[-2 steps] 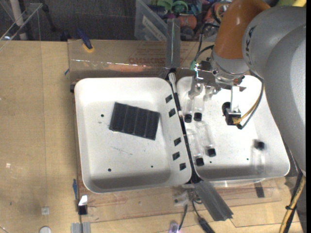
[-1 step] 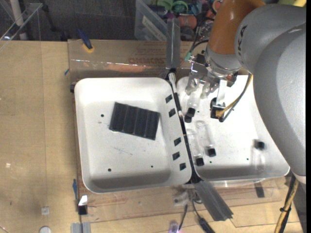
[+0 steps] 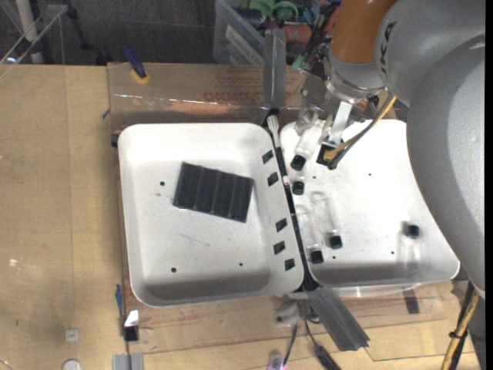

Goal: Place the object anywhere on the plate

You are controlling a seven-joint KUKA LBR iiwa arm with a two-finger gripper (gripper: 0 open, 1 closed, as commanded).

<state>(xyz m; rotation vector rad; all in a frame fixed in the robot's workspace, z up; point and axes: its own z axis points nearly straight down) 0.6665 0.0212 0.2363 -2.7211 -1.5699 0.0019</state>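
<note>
Camera view shows the tool point(image 3: 320, 146) low over the far left corner of the right bin point(image 3: 385, 206), close to the divider between the two bins. I cannot tell how far it is open, and I see nothing clearly held in it. No readable writing appears. A dark ribbed rectangular object point(image 3: 213, 192) lies flat in the middle of the left bin point(image 3: 146, 230), well apart from the tool, on the other side of the divider.
</note>
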